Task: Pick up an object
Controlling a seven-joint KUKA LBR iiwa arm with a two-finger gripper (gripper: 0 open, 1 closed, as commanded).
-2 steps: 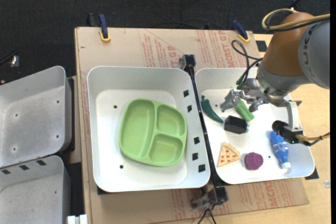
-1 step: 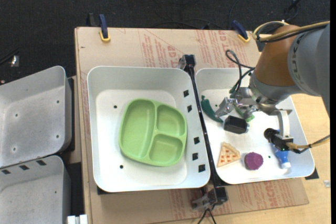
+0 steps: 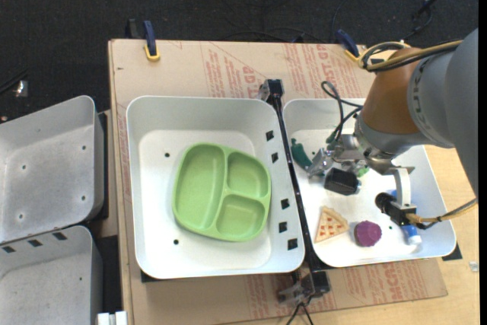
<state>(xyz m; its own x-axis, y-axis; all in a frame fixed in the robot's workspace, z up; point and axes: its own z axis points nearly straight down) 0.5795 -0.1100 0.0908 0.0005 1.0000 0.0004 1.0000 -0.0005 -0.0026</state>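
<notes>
- Red print on the cardboard (image 3: 228, 68) under the bins is too faint to read.
- Right bin (image 3: 434, 240), near edge: pizza-slice toy (image 3: 330, 226), purple ball (image 3: 368, 233) just beside it.
- Left bin (image 3: 144, 164): green divided plate (image 3: 222, 192) in its middle.
- Gripper (image 3: 340, 164) hangs low over the right bin's far-left part, by a black block (image 3: 342, 181); its grip cannot be told.

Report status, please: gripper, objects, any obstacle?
Gripper low in right bin, finger state unclear. Pizza slice toy and purple ball lying free. Green plate alone in left bin.

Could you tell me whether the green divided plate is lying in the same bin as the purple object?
No, the green divided plate lies in the left bin, while the purple object lies in the right bin.
</notes>
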